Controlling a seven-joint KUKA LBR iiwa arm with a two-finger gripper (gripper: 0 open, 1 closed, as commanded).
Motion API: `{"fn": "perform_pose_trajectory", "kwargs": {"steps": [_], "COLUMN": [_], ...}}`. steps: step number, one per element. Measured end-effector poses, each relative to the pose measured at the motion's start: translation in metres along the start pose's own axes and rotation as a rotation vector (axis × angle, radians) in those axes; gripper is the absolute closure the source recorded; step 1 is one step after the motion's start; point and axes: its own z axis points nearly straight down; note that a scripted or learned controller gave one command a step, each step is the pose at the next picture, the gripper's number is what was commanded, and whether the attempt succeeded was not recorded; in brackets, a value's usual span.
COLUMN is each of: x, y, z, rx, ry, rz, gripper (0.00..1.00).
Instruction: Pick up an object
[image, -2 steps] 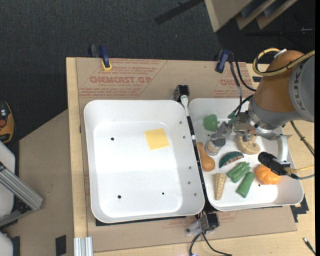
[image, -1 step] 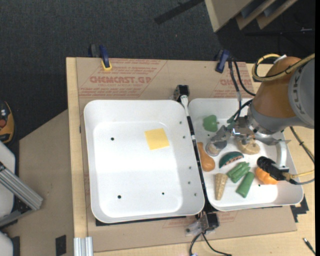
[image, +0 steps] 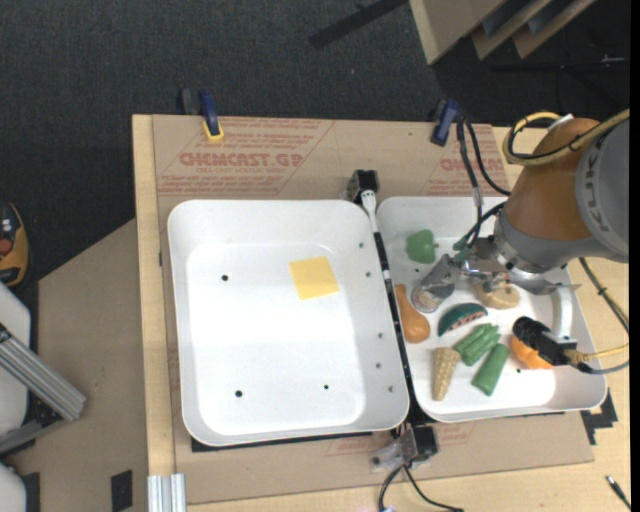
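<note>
My gripper (image: 432, 284) is low over the left part of the right bin (image: 570, 395), open with nothing between its fingers. It hangs between a green rounded toy (image: 421, 243) toward the back and an orange pear-shaped toy (image: 411, 318) against the bin's left wall. A dark teal slice (image: 462, 317) lies just in front of the gripper. Farther forward are two green pieces (image: 478, 342) (image: 490, 370) and a tan cone (image: 443, 371). A beige piece (image: 500, 295) lies partly under the wrist, and an orange object (image: 524, 353) sits to the right.
The left bin (image: 200, 380) holds a flat yellow square (image: 315, 278) near its back middle. A raised divider (image: 385, 290) runs between the two bins. The arm's grey and orange body (image: 560, 200) covers the right bin's back right part.
</note>
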Motion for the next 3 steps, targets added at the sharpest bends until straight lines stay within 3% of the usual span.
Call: {"fn": "perform_pose_trajectory", "kwargs": {"steps": [1,2,3], "x": [0.002,0.007,0.007], "y": [-0.004,-0.080,-0.077], "z": [0.002,0.009,-0.001], "rx": [-0.003,0.034,0.026], "ry": [0.000,0.003,0.000], "rz": [0.000,0.005,0.005], "gripper": [0.00,0.00,1.00]}}
